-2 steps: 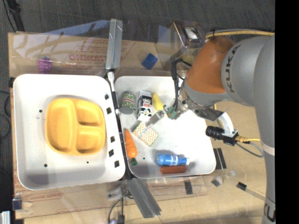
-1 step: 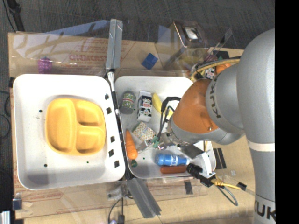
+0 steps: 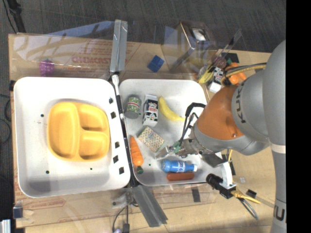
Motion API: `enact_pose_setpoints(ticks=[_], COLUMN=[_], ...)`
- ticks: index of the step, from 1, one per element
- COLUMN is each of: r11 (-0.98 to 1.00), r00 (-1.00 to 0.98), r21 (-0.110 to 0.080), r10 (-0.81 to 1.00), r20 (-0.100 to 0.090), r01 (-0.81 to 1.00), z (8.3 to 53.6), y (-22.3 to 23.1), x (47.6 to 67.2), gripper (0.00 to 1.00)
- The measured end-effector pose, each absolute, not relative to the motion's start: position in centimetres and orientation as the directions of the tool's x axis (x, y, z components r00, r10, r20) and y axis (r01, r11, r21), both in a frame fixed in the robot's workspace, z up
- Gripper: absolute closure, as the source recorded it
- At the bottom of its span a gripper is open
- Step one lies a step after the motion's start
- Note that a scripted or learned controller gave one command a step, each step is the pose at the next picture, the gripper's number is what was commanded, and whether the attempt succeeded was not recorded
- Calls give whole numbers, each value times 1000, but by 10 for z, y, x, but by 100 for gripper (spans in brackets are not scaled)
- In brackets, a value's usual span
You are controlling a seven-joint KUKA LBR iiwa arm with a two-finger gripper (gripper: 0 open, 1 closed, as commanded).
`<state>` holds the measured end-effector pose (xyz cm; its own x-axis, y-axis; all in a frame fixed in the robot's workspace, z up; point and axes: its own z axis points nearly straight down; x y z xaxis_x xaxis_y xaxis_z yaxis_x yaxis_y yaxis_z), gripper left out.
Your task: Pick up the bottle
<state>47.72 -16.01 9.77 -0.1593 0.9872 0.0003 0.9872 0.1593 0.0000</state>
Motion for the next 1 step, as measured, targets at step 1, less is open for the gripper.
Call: enact_pose_setpoints(ticks=[1], r11=[164], r00=[-164], r21=[0], r10=[986], r20=[2], r01=[986], z=[107], y=[-159], x=[478], gripper=[100])
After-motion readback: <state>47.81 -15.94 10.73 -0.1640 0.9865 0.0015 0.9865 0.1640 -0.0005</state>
